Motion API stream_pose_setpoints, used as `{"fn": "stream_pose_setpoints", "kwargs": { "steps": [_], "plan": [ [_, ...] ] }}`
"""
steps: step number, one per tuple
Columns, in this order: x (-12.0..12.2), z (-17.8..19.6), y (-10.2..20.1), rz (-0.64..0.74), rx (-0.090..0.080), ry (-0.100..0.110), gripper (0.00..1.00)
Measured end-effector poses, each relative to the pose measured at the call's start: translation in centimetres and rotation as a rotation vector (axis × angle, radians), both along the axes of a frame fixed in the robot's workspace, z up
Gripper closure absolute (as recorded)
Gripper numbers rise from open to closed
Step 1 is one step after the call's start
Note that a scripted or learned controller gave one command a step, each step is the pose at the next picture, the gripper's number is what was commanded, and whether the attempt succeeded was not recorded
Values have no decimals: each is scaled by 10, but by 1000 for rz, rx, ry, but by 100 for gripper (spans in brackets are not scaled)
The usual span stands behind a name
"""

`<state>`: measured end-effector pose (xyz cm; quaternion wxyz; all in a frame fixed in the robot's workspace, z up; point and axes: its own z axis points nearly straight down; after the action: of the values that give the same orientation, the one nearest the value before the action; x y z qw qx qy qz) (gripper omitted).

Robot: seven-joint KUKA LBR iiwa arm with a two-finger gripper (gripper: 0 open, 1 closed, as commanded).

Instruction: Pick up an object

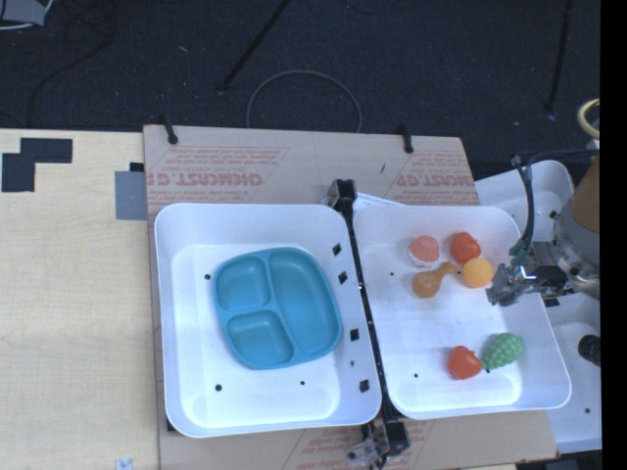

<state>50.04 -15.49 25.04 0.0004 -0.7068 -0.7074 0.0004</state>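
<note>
The right bin (421,390) holds several toy foods. A pink-topped round piece (424,251), a red-orange piece (463,246), a small orange ball (478,272) and a tan drumstick shape (432,280) lie near its far side. A red piece (464,362) and a green bumpy piece (503,350) lie near its front right. My gripper (507,286) hangs over the bin's right side, just right of the orange ball and above the green piece. Nothing shows between its fingers.
The left bin (186,380) holds a blue divided plate (276,306). A black divider (358,311) runs between the bins. Cardboard lies under both bins, with a pale wooden bench top to the left. The arm's wrist and cable come in at the right edge.
</note>
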Motion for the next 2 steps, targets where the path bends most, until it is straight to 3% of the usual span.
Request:
{"fn": "stream_pose_setpoints", "kwargs": {
  "steps": [2],
  "plan": [
    [5,-12,104,2,2,2,100]
  ]
}}
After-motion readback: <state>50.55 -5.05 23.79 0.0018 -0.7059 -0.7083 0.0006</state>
